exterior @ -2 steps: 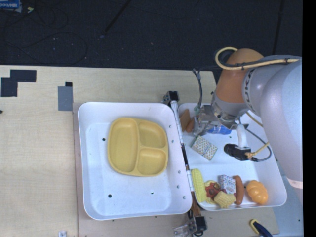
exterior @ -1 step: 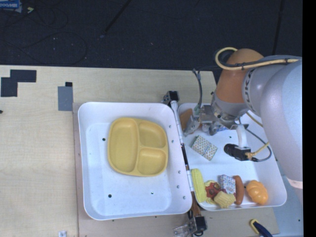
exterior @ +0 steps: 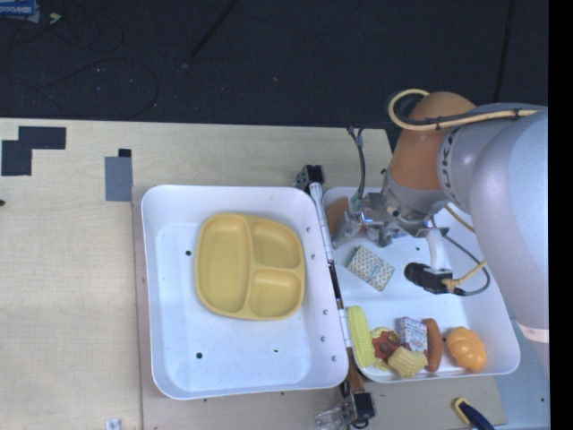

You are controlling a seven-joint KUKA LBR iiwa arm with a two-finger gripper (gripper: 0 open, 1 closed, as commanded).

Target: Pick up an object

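Arm over the right bin, toys below it.
The hand (exterior: 380, 225) hangs at the right bin's (exterior: 497, 330) back edge, its opening impossible to tell; a patterned packet (exterior: 371, 267) lies just beside it, toy food along the front edge.

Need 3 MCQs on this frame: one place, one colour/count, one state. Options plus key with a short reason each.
1. Where does the yellow divided plate lie?
A. in the left bin
B. in the right bin
C. on the bare bench

2. How many compartments does the plate have?
A. two
B. three
C. five

3. Where is the gripper?
A. over the left bin
B. over the dark floor
C. at the far end of the right bin

Key: 1 A, the plate sits on the left bin floor. 2 B, one long section and two smaller ones show. 3 C, it hangs over the right bin, above the patterned packet, away from the toy food at the near end.
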